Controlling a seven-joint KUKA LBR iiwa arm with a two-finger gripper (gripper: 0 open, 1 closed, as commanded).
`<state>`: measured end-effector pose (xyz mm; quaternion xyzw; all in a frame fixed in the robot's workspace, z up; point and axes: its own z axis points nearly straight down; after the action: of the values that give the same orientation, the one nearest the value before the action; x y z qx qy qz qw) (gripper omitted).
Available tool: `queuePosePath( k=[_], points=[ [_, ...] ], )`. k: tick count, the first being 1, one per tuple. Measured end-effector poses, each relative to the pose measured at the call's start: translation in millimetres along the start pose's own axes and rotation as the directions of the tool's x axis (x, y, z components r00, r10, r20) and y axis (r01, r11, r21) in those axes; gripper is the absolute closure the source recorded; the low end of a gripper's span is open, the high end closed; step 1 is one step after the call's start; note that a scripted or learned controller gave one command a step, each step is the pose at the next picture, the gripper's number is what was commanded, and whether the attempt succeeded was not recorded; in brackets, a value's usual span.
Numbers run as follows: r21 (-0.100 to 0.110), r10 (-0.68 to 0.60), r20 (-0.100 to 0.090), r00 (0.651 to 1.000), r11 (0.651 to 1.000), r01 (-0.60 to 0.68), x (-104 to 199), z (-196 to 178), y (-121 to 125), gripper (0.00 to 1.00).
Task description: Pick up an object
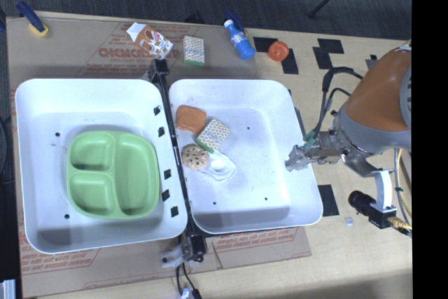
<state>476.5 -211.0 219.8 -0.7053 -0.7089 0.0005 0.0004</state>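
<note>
The grey two-finger gripper hovers at the right rim of the shallow white right-hand bin, nothing between its fingers (how wide they stand I can't tell). The targets cluster at that bin's left side, mid-frame: a flat brown pad, a patterned packet, a speckled round cookie. They're packed touching, so a descent could land on a seam and nudge them apart rather than grasp one.
</note>
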Motion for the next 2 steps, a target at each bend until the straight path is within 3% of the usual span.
queuePosePath(
  k=[1, 2],
  points=[
    [0.005, -0.002, -0.002, 1.0, 1.0, 0.002, 0.8, 104.5, -1.0, 1.0],
    [0.002, -0.004, -0.002, 1.0, 1.0, 0.004, 84.6, 128.6, 37.8, 1.0]
  ],
)
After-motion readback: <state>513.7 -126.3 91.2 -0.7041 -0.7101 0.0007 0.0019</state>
